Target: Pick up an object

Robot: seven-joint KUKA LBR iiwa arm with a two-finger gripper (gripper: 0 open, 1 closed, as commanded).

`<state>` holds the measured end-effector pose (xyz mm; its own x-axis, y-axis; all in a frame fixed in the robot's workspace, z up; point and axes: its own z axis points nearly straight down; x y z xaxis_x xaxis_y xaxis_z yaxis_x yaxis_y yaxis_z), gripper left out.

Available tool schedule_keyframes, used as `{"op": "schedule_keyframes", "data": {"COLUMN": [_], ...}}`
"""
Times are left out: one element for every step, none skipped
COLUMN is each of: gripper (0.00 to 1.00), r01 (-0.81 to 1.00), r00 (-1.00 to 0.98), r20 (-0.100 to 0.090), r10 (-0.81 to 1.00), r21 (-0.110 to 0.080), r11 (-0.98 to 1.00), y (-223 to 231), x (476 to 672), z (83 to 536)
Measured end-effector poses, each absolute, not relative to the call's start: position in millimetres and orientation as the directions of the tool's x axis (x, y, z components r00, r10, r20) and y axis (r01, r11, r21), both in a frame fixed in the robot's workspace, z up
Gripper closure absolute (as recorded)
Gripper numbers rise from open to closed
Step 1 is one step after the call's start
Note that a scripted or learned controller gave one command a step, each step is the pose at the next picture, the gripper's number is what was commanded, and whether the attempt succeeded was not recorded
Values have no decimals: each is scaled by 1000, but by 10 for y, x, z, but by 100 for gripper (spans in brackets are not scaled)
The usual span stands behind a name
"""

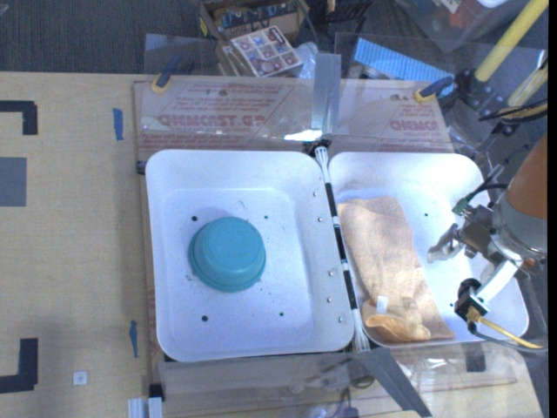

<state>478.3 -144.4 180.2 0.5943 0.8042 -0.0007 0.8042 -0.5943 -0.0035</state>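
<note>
A teal bowl (pixel 228 252) lies upside down in the middle of the left bin (pixel 174 181). In the right bin (pixel 409 177) a tan cloth (pixel 385 249) is spread along the left side. A small orange-tan object (pixel 399 324) rests on the cloth's near end by the front wall. My gripper (pixel 459 273) hangs over the right part of the right bin, to the right of the cloth and apart from it. Its two fingers are spread wide, open, with only white bin floor between them.
The grey arm with its orange band (pixel 529 190) comes in from the right over the right bin's edge. A divider ridge (pixel 335 233) separates the bins. Clear plastic sheets (pixel 226 116) and boxes sit behind the bins. The wooden bench (pixel 70 233) stretches to the left.
</note>
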Motion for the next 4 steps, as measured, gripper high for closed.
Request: {"op": "schedule_keyframes", "data": {"gripper": [0,0,0,0], "r01": [888,912,902,923], "r00": [459,410,431,386], "r20": [-1,-1,-1,-1], "r10": [888,912,902,923], "r21": [0,1,2,3], "r11": [-459,-410,-431,-386], "y": [-1488,-1755,-1617,-1942], "x": [5786,5630,6145,5972], "z": [1296,1918,1353,1570]}}
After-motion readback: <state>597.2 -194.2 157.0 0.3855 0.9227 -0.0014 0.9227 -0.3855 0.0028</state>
